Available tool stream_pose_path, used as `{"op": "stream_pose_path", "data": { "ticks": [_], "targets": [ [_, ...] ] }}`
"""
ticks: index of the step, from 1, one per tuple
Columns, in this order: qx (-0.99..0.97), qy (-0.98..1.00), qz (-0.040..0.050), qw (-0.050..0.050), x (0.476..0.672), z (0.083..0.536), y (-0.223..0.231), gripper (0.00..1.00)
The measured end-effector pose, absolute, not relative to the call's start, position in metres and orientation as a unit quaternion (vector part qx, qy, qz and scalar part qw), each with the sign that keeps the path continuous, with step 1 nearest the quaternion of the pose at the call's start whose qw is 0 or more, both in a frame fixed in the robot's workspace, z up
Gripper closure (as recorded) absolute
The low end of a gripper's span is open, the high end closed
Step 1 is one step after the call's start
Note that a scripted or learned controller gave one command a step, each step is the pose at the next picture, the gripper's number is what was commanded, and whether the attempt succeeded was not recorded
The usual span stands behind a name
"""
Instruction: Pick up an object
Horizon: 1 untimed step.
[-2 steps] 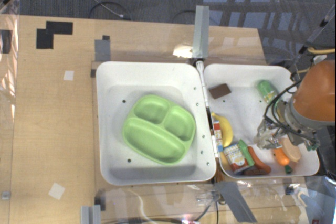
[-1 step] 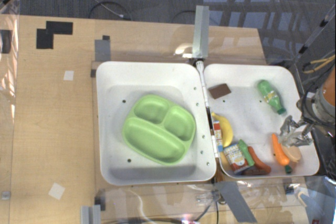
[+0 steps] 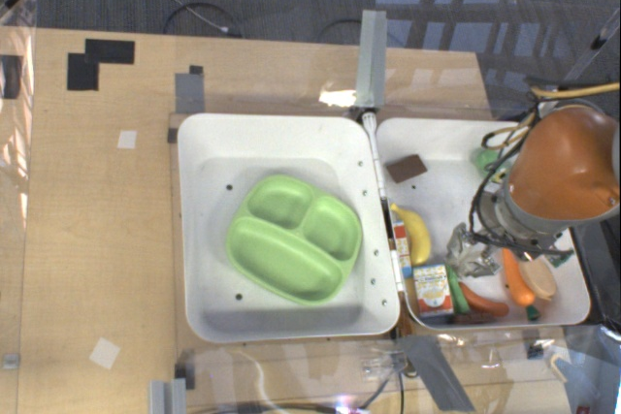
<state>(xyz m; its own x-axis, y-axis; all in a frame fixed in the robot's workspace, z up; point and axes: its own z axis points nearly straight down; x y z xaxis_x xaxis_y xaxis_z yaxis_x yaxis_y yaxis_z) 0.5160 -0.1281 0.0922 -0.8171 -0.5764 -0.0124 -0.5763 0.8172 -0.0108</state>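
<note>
My gripper [image 3: 473, 252] reaches down into the right bin [image 3: 439, 146], under the arm's orange band. It hangs among the objects there. A yellow banana [image 3: 417, 234] lies to its left by the bin's divider. A small juice box [image 3: 432, 289] sits below the banana. A red sausage-like piece [image 3: 481, 300] lies just under the gripper, and an orange carrot [image 3: 517, 277] sits to its right next to a tan round piece [image 3: 539, 280]. A brown block [image 3: 406, 168] lies at the bin's upper left. A green object [image 3: 488, 157] peeks out beside the arm.
The left bin [image 3: 209, 150] holds a green three-section plate [image 3: 294, 237]. A metal post [image 3: 372, 58] stands at the back between the bins. Cables loop around the arm on the right.
</note>
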Motion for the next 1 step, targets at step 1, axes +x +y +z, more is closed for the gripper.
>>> {"op": "stream_pose_path", "data": {
  "ticks": [1],
  "targets": [
    [-0.505,0.863,-0.0039,0.005,0.5466,0.1683,-0.1841,1.0]
  ]
}}
